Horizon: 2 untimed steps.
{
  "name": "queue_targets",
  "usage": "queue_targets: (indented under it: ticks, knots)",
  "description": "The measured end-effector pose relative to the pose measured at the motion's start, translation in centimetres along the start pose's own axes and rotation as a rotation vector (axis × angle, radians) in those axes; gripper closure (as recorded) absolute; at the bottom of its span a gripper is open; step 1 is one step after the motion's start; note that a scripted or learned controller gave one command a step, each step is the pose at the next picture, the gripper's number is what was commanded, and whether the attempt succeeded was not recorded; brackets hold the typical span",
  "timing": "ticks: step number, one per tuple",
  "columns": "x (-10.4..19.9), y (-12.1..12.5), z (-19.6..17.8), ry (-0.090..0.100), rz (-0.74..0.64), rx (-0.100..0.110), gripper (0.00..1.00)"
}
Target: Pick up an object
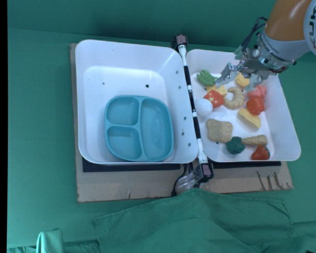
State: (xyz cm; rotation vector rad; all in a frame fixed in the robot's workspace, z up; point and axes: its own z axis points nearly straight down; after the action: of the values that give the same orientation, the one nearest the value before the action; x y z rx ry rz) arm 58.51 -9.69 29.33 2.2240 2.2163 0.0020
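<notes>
Hovering at the right bin's (284,125) one o'clock corner, the tool (241,74) is seen above toy food (235,98) — its grip state cannot be told.

Single fixed cam, mounted above the bench, looking down at a slant from the front side. Both white bins fit in frame: left bin (89,62) with the teal divided tray (139,128), right bin (284,136) with the toy food. Mid-range, cardboard base (102,188) and green cloth (37,115) visible all round. Arm (292,15) enters top right.
</notes>
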Motion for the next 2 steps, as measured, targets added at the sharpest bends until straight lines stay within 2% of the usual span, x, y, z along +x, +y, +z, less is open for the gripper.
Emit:
queue_targets:
  ticks: [1, 2]
  knots:
    - [0.0, 0.0, 0.0, 0.0, 0.0, 0.0, 0.0]
    - [0.2, 1.0, 5.0, -0.001, 0.0, 0.004, 0.0]
